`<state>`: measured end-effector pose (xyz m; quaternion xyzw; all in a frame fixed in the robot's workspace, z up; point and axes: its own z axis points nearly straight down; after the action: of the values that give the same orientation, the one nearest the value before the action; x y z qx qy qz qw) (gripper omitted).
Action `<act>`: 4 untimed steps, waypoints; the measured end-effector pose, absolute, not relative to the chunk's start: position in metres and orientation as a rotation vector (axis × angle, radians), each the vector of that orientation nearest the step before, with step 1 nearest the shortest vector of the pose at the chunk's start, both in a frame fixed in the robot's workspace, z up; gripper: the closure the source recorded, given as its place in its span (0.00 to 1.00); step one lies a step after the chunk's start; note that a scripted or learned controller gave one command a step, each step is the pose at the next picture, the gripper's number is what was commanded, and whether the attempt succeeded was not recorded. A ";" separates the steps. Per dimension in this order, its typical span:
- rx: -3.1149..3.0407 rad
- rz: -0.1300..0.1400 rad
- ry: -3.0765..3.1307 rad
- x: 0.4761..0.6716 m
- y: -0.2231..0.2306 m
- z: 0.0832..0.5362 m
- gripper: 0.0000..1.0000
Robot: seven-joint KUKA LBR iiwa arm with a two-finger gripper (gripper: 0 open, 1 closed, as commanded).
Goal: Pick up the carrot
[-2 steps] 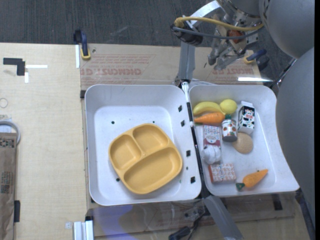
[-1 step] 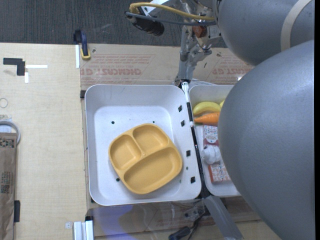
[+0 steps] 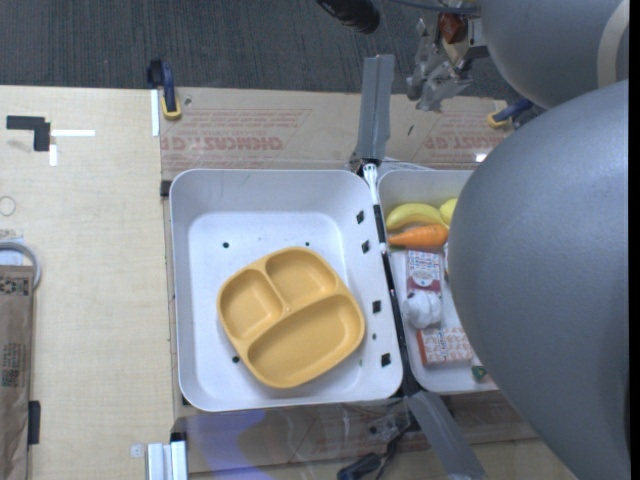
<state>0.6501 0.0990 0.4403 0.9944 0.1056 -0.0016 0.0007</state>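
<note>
- Camera view, general: two shallow white bins sit side by side on a pale bench; the left bin [image 3: 185,298] takes the centre of the frame, the right bin [image 3: 400,183] runs under the arm at right.
- Arm [image 3: 560,268]: its grey body fills the right side of the frame from top to bottom and covers most of the right bin.
- Gripper [image 3: 440,73]: seen at upper right of centre, above the far edge of the bins, over the cardboard strip [image 3: 270,133] and not over either bin. How wide the claw stands cannot be told at this angle; no object can be made out in it.
- Carrot [image 3: 418,236]: orange, lying roughly crosswise in the upper part of the right bin, well below the gripper in the frame and apart from it.
- Banana [image 3: 415,214]: yellow, just above the carrot in the frame and touching or nearly touching it.
- Below the carrot: a small red-and-white carton [image 3: 424,268], then a whitish round item [image 3: 421,310], then a flat red-patterned packet [image 3: 445,346], all along the left side of the right bin.
- Left bin contents: one yellow divided plate [image 3: 290,318], three compartments, lying flat at the bin's centre.
- Left edge of frame: a brown paper bag [image 3: 15,368] on the bench.
</note>
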 end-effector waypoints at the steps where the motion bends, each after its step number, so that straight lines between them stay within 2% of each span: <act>1: 3.121 -0.004 0.348 0.653 0.146 0.440 1.00; 2: 3.125 -0.005 0.311 0.649 0.183 0.441 1.00; 3: 3.120 -0.009 0.339 0.653 0.100 0.440 1.00; 4: 3.124 -0.006 0.314 0.604 0.157 0.440 1.00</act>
<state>0.6038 0.1568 0.4405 0.9950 0.1001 -0.0018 0.0009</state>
